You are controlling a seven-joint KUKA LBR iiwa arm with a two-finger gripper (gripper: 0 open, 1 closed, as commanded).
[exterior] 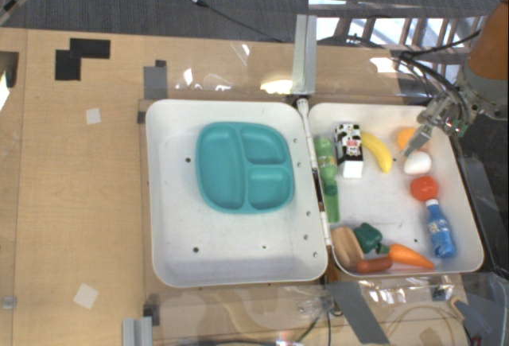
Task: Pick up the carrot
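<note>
worktop [79,201]: pale wood, grey carpet behind | my hand [420,138]: grip state unclear, over right bin [469,201] | carrot [411,256]: near corner

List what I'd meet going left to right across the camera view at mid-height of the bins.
Teal divided plastic plate → green bottle → black-and-white cow-print carton → yellow banana → white egg.
</note>
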